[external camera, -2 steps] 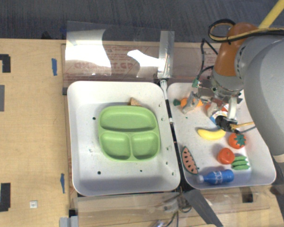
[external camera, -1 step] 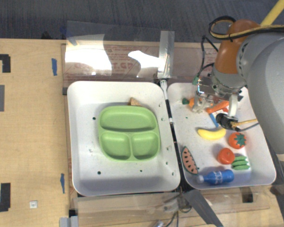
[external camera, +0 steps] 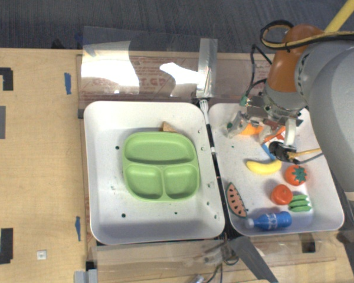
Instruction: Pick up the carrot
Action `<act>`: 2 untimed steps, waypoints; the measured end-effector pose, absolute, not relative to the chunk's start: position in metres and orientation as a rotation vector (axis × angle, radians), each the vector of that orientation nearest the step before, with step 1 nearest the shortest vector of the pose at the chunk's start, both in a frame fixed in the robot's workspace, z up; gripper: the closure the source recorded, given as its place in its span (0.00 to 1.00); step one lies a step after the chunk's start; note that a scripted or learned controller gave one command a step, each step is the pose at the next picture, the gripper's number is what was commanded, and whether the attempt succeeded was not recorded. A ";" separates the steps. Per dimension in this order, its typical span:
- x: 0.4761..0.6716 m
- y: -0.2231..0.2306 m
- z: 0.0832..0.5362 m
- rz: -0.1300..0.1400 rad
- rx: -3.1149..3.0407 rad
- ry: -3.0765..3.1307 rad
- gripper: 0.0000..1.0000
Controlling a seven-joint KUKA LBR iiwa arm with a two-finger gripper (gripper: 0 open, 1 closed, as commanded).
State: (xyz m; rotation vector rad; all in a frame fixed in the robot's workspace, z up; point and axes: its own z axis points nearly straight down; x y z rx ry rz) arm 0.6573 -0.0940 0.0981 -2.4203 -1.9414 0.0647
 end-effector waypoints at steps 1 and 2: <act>0.658 -0.093 0.109 0.064 -2.421 -1.948 1.00; 0.658 -0.093 0.108 0.065 -2.419 -1.947 0.00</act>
